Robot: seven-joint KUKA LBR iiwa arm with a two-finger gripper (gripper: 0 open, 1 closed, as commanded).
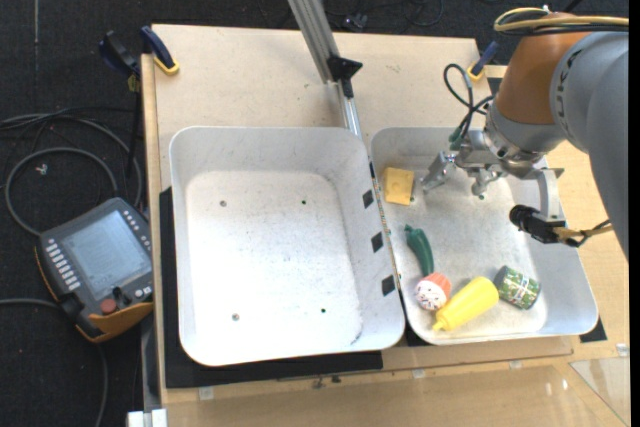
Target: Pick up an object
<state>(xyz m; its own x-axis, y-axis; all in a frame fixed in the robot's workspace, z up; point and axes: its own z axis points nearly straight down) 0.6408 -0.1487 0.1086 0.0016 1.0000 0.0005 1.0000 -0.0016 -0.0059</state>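
Yellow bottle [466, 303] near front rim, tool [458, 177] well behind it, fingers spread, holding nothing

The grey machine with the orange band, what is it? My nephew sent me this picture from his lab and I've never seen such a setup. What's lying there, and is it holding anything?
It is a robot arm reaching in from the right. The one camera is fixed above the bench, looking down at a slant. At the arm's end is its hand, two fingers for grasping, hanging over the right bin. I see nothing between the fingers. In that bin lie a yellow block, a green pepper-like toy, a small round white and red toy, a yellow bottle-shaped toy and a small green can. The left bin sits beside it. A handheld control pad lies on the floor at left.
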